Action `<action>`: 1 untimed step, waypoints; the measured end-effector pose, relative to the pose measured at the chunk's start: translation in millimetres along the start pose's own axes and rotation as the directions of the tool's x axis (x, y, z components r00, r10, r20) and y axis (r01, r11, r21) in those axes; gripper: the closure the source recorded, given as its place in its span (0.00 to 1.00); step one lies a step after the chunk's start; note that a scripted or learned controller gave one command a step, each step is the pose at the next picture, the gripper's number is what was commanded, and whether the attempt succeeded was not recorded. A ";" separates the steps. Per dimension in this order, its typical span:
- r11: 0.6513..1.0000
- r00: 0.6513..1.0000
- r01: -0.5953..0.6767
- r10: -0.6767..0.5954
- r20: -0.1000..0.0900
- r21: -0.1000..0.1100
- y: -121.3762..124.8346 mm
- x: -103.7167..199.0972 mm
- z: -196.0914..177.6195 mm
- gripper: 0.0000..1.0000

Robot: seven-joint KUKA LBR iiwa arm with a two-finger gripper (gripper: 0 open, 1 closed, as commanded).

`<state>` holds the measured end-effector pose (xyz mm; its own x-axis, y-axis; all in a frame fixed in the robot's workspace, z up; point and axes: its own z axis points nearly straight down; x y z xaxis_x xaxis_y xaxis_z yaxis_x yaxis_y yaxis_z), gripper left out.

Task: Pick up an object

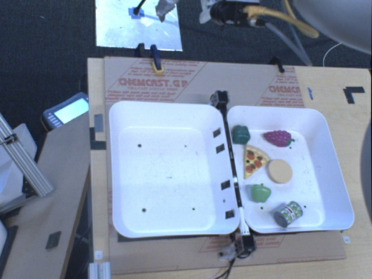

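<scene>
Gripper [186, 4] is seen at top of frame, raised well above the bench and back beyond the far edge of both bins. Its fingers [164, 3] are spread apart w/ nothing between them. No obj is held.

Nearest below it: clamps and printed board at the bench's far edge. Then the left bin [122, 156]. The right bin [334, 173] holds all candidates, so the task's thing is to be chosen from there.

Contents of right bin, far to near:
- dk green piece [240, 134], just beside the divider
- grapes [278, 138], near far wall
- pizza [254, 160], flat, touching or almost touching the disc [279, 171]
- green pepper [261, 192], apart from the others
- can [288, 213], lying tilted on its side, near the front wall

Pick judged not yet begun; a traverse and descent are still needed.

Risks, as judged:
- Pizza and disc are thin and flat. A top grasp could close on air or scrape the bin floor.
- Since those two sit so close, one could be nudged or both caught.
- The can could roll away if squeezed across its curve.
- The dk green piece is tight to the divider, so one finger could land on the wall.
- Grapes are lumpy, thus slip is likely w/ an off-centre grip.
- The pepper looks the safest bet: clear space all round.
</scene>
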<state>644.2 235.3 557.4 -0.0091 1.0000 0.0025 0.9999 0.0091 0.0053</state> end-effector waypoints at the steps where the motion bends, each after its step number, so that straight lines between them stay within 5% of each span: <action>1: 1.000 1.000 0.003 -0.003 -0.001 -0.003 -0.1 0.4 -11.7 1.00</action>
<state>644.0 235.8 569.1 -0.0116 0.9999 0.0034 0.9999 0.0116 0.0080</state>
